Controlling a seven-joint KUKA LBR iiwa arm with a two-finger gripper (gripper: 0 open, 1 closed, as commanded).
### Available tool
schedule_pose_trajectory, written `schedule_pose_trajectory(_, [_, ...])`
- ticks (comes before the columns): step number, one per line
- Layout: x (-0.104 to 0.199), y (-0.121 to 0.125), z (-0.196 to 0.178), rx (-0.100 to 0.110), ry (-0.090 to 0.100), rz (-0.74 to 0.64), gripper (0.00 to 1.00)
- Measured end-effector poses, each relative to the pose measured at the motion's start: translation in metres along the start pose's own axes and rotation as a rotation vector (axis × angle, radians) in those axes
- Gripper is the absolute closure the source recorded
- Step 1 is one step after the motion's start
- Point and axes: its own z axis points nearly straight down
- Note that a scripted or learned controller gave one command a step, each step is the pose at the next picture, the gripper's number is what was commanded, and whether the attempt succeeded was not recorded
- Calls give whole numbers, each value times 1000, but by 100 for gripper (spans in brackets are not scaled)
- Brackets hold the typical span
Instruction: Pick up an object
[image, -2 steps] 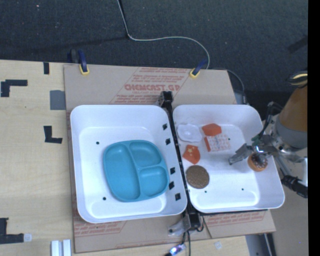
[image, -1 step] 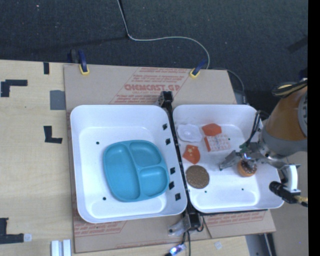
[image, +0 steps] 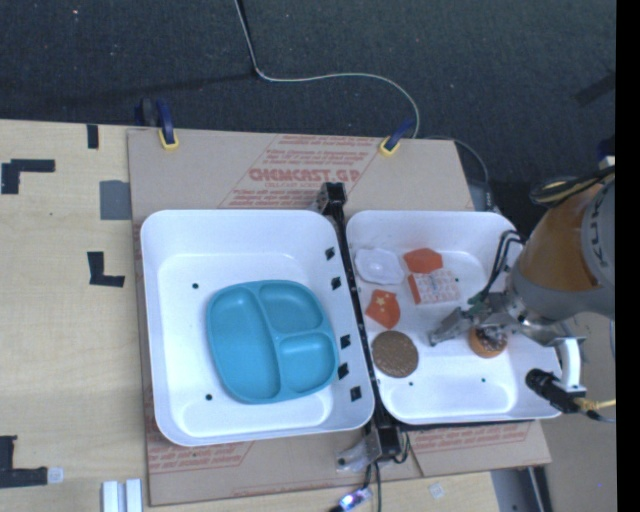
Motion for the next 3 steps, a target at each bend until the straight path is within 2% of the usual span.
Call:
schedule_pose_trajectory(1, [-10, 3, -14, -18, -24, 5, 100])
schedule_pose_trajectory(2, [-9, -7, -63, 1, -1, 2, 100])
schedule_pose_trajectory(3, [-14, -11, -107, -2, -3, 1, 100])
